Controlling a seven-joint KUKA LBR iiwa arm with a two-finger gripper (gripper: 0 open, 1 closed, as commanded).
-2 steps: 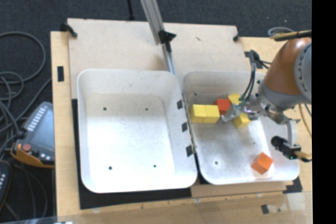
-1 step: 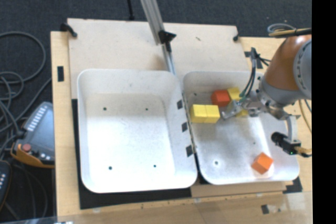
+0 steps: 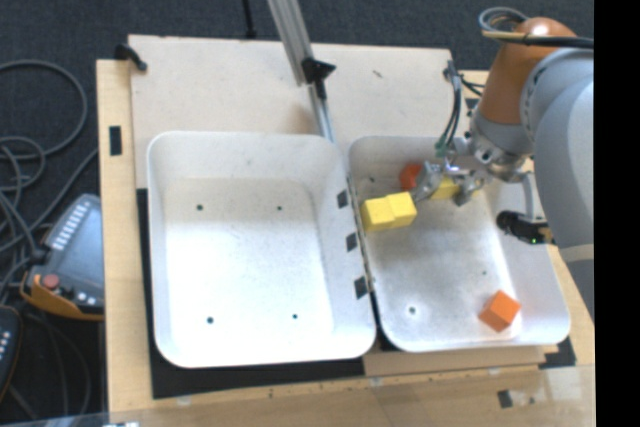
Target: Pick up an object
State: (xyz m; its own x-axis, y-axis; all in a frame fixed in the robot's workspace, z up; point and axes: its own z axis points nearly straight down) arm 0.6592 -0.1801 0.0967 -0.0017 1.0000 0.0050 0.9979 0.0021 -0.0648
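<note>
Down in the right bin (image 3: 520,320), the hand (image 3: 447,185) hangs low with a small yellow piece (image 3: 446,187) apparently between its fingers. The yellow block (image 3: 389,211) lies just left of it, long axis roughly left-right.

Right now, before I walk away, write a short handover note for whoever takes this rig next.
Hand: low in the right bin, near its far end; a small yellow piece shows between its fingers, but a firm grip cannot be confirmed.
Objects, all in the right bin: yellow block near the left wall, small orange-red object just left of the hand, orange cube in the near right corner.
Left bin: no objects seen.
Done: hand is down at the objects.
Left: confirm the grasp and lift an object.
</note>
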